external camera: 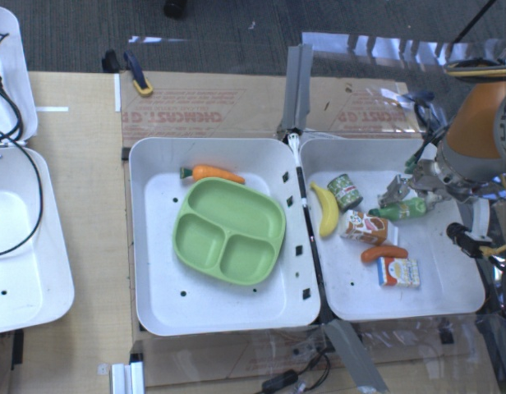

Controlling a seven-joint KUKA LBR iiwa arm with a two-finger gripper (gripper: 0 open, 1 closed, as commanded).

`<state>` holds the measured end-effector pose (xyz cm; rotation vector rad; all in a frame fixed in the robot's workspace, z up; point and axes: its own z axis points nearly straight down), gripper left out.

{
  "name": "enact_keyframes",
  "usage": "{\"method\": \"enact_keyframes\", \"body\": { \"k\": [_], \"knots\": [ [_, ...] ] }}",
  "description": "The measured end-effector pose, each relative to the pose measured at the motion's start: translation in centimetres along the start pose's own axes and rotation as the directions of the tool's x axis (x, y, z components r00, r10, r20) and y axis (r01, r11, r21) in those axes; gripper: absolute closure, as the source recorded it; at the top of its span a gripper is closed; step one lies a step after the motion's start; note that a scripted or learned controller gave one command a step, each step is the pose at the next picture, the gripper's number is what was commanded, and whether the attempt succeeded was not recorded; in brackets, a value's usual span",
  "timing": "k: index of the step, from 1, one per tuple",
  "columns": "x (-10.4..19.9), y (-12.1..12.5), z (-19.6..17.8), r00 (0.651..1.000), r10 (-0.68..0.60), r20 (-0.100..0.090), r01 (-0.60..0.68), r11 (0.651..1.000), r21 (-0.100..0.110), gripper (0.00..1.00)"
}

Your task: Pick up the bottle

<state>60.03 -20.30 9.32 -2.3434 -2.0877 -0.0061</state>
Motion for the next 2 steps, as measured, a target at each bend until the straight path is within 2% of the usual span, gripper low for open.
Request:
{"method": "enact_keyframes", "body": {
  "k": [1,2],
  "knots": [
    [-0.2,0.1,-1.0,1.0,0.004,0.002,-0.004,1.0,-0.003,1.0],
    [7.1,0.2,-11.0,0.998,-0.063,0.006,0.063,0.998,0.001,1.0]
  ]
}}
